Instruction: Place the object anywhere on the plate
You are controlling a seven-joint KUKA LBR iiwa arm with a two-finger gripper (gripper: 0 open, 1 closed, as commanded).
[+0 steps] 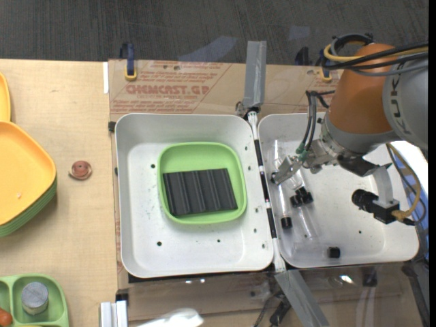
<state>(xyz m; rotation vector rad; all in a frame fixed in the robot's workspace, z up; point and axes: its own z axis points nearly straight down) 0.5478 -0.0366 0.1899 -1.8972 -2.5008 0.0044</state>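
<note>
The left bin (129, 182) is smooth white plastic, shallow, with rounded corners and a few small holes in its floor. In it sits a green plate (202, 152), squarish with soft corners and a raised rim. A dark grey ribbed mat (199, 191) lies flat inside the plate and covers most of its floor. A band of bare white floor runs all around the plate, widest along the near side.

The right bin (354, 247) is the same white plastic and touches the left bin along a shared wall. The arm (371, 101), grey with a glossy orange band, hangs over its far half. The gripper (289, 172) is low near the bin's left wall. Whether the fingers are apart or together I cannot tell, as glare and clear plastic blur them. Small black pieces (300, 197) lie just beside the gripper on the bin floor, with another black piece (333, 252) near the front edge.

On the wooden counter (61, 101) to the left are stacked yellow plates (20, 176) and a small round brown disc (80, 170).
</note>
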